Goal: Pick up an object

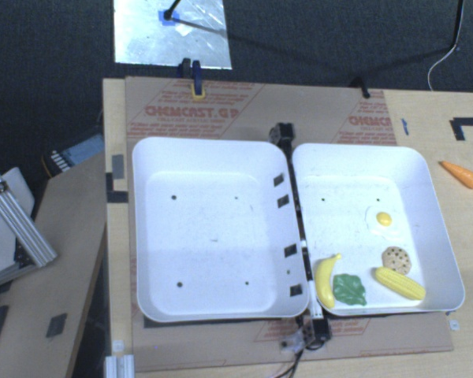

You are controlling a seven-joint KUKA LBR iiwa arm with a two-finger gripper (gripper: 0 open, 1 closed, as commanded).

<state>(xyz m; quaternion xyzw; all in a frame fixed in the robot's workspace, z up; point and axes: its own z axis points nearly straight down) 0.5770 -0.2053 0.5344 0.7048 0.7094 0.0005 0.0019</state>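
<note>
Partly cropped carrot [463, 175] beside right bin [433, 211]

Left bin [142, 235]: floor bare, open descent anywhere. Right bin [426, 179]: far half open. Near edge crowded: banana [325, 280] touching green leaf [349, 290], cookie [396, 258] just above corn [400, 283], fried egg [382, 219] apart. Carrot [463, 174] on bench outside, my approach side.

The orange carrot [463, 175] lying on the desk [426, 116] beyond the right bin [433, 203] is cut off by the picture's right edge. An aluminium frame [16, 223] at the left is cropped by the left edge. The printed lettering on the desk's board is too blurred to read with certainty.
</note>
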